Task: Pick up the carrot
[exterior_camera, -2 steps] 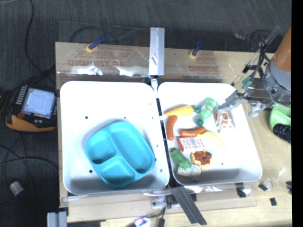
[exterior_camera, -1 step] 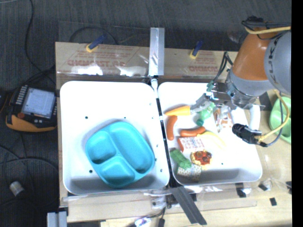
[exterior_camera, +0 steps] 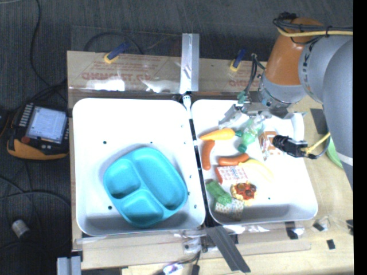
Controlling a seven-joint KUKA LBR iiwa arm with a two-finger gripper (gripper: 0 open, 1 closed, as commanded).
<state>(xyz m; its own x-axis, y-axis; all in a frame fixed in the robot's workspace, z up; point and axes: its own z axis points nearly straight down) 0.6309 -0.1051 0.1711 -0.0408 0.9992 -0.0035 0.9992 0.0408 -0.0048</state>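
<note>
The carrot point(exterior_camera: 218, 134) is orange and lies on its side at the upper left of the right bin point(exterior_camera: 298, 202), with a green leafy end point(exterior_camera: 250, 135) to its right. My gripper point(exterior_camera: 245, 114) hangs over the back of that bin, just above and to the right of the carrot, close to its green end. Nothing shows as lifted off the bin floor. The orange band and grey arm point(exterior_camera: 292, 62) reach in from the upper right.
Around the carrot lie an orange sausage point(exterior_camera: 206, 153), a red sausage point(exterior_camera: 232, 160), a yellow banana point(exterior_camera: 259, 168), a pizza slice point(exterior_camera: 243, 189), a green vegetable point(exterior_camera: 218, 191) and a red-and-white packet point(exterior_camera: 267, 142). A blue divided plate point(exterior_camera: 146, 185) sits in the left bin point(exterior_camera: 92, 125).
</note>
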